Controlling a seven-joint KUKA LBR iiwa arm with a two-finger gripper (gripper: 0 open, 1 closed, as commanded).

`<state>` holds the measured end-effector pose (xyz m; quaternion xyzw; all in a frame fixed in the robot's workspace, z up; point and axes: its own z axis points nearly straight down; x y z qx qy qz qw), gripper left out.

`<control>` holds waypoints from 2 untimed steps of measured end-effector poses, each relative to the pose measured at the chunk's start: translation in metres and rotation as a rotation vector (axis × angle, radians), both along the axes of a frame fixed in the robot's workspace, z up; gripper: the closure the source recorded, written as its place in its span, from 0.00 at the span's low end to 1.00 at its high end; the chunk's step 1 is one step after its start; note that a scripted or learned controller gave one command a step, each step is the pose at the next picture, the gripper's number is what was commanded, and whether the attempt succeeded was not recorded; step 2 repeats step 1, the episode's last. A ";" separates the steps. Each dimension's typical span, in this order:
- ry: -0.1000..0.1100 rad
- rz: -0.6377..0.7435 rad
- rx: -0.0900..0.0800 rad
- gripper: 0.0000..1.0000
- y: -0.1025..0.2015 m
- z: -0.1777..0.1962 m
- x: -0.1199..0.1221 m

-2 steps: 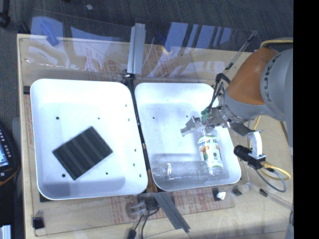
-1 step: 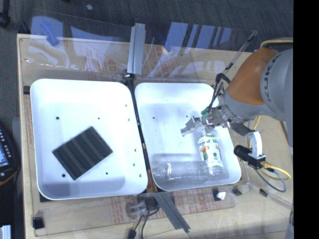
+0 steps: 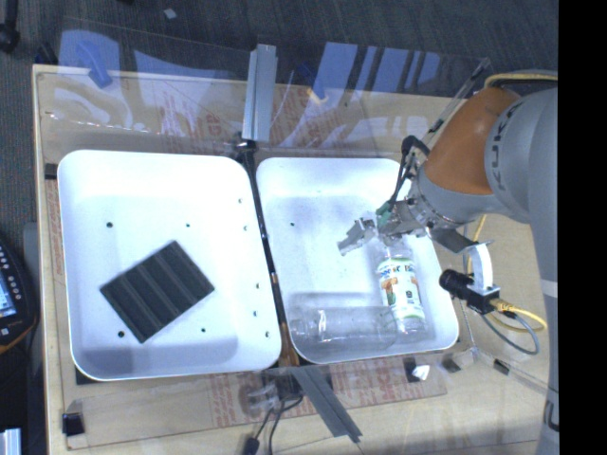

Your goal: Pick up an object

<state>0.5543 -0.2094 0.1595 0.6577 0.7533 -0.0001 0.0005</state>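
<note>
The grey arm reaches into the right bin, its gripper poised just above the cap end of a small labelled bottle; a clear plastic bottle lies along the near wall. The approach looks under way. Nothing sits between the fingers; whether they are spread I cannot tell. Next: descend and close squarely on the bottle.

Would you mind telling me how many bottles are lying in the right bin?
2. A clear plastic bottle lies along the right bin's near edge, and a labelled bottle lies near its right wall, just below the gripper. The arm may hide more.
</note>
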 end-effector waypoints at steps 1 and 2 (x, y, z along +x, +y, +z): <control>-0.001 0.031 -0.001 0.00 0.000 0.014 -0.004; -0.001 0.031 -0.001 0.00 0.000 0.014 -0.004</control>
